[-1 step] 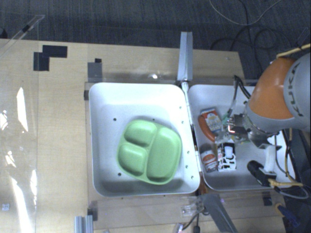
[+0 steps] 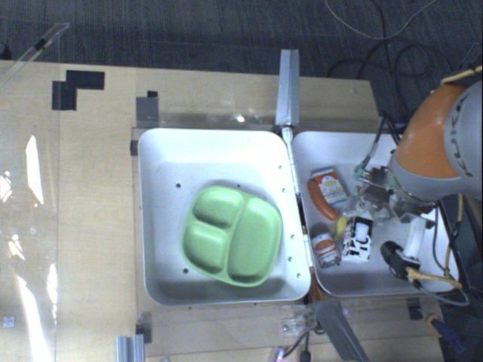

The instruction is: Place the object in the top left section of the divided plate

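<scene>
I see green divided plate (image 2: 232,236) alone in left bin (image 2: 162,172), open floor around it, right bin (image 2: 317,153) crowded with packaged objects (image 2: 330,194), gripper (image 2: 370,194) low among them, finger state I cannot tell.

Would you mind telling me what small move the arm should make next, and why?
Probably a short descent of the pincer onto one item in the right bin, perhaps the orange packet just beside it. The green divided plate in the left bin has nothing in its sections, and nothing shows between the fingers, so a pick seems to come first.
</scene>
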`<state>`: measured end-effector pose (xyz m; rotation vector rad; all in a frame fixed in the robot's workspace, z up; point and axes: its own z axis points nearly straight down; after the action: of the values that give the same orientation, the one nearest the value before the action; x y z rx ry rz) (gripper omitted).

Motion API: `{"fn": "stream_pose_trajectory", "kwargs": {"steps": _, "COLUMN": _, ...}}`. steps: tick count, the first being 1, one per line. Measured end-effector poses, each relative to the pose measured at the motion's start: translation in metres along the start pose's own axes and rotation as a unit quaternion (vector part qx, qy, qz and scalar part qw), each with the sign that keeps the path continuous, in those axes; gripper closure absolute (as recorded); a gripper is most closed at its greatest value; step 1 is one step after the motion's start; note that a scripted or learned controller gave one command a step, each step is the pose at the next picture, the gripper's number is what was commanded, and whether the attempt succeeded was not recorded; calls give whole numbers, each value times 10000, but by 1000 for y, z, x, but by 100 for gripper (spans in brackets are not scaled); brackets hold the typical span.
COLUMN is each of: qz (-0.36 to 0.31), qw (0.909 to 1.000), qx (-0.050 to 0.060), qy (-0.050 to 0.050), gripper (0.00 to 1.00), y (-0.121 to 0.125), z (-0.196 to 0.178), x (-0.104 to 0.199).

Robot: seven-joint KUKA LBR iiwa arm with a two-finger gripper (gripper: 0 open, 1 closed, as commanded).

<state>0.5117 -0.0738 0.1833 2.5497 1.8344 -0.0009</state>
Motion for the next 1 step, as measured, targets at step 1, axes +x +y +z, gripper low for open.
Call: {"fn": "stream_pose_trajectory", "kwargs": {"steps": 1, "qz": -113, "qw": 9999, "qx": -3, "qy": 2, "gripper": 100, "y": -43, "z": 1, "x": 90}}
